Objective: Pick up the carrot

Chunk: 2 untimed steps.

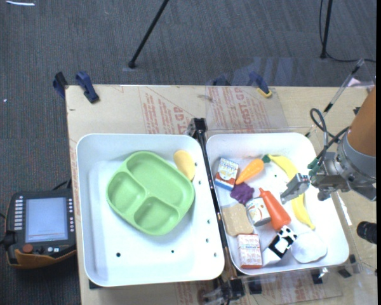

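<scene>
The carrot [251,170], orange with a green top, lies tilted in the upper middle of the right bin [260,138], between a small blue-and-white box [227,172] and a yellow banana [284,166]. My gripper [309,190] hangs over the right side of that bin, about a hand's width right of and below the carrot, not touching it. Its fingers [294,187] are spread open with nothing held between them; a second banana [300,211] lies beneath them.
Near the carrot lie purple grapes [242,192], an orange-red bottle [275,210], a small can [258,212], a cracker [236,220], a pink carton [249,250] and a white lump [308,247]. The left bin [89,170] holds a green divided plate [151,192] and a yellow fruit [185,164].
</scene>
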Each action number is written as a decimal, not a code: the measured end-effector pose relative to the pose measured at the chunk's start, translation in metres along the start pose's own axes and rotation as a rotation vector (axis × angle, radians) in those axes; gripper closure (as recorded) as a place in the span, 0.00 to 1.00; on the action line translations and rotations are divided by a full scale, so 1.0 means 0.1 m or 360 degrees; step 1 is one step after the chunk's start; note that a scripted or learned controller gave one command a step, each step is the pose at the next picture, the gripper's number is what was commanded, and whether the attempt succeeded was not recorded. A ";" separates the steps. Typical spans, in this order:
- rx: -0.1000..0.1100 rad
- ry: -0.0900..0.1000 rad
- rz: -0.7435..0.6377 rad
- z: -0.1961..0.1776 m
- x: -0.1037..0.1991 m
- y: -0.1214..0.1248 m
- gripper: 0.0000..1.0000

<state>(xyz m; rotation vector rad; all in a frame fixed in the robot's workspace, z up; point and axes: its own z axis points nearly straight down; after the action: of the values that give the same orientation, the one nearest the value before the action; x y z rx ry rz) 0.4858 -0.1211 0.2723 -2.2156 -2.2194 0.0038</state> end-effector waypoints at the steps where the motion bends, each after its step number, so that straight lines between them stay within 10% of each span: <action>1: 0.0006 0.0000 0.0118 0.65 -0.17 0.58 0.00; 2: 0.0014 0.0002 0.0252 1.62 -0.02 1.27 0.00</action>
<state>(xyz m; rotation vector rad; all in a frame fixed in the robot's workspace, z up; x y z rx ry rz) 0.6114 -0.1222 0.1094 -2.3788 -2.0323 0.0129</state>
